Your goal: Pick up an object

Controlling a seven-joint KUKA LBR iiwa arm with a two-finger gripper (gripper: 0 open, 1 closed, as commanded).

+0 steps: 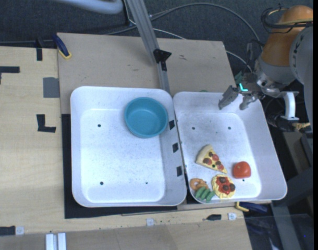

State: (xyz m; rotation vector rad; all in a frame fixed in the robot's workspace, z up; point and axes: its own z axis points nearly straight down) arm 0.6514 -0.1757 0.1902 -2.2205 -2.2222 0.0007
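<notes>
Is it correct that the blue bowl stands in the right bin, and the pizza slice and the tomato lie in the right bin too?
Not quite. The camera view shows the blue bowl in the left bin. The pizza slice and tomato do lie in the right bin.

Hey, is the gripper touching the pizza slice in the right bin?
Apart. In the camera view the gripper sits at the bin's far edge, with bare white floor between it and the pizza slice nearer the front.

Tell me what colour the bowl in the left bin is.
The bowl is blue, seen clearly in the overhead camera view.
</notes>
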